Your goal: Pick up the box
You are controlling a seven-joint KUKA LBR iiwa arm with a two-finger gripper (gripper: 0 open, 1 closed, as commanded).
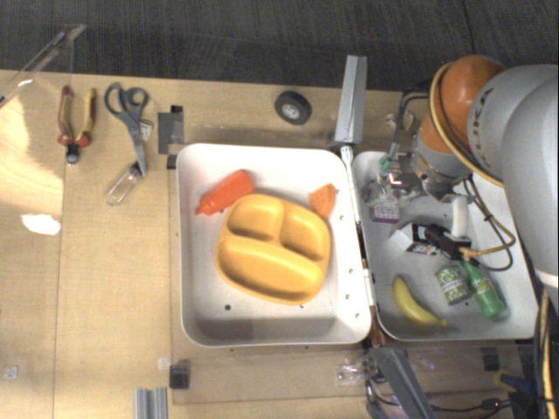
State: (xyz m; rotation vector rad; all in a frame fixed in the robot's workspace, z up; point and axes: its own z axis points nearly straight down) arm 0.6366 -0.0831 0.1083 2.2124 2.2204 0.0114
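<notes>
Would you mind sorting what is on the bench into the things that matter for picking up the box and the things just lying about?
For the job:
- small green box, in the right bin
- gripper, down in that same bin

Lying about:
- banana and green bottle, right bin
- yellow divided tray and orange bottle, left bin
- scissors, pliers, tape roll, on the bench

A light wooden bench [96, 304] is seen below a strip of dark ribbed floor [218, 16]. Bright glare is cast across the bench's left side, and a seam is visible there.
</notes>
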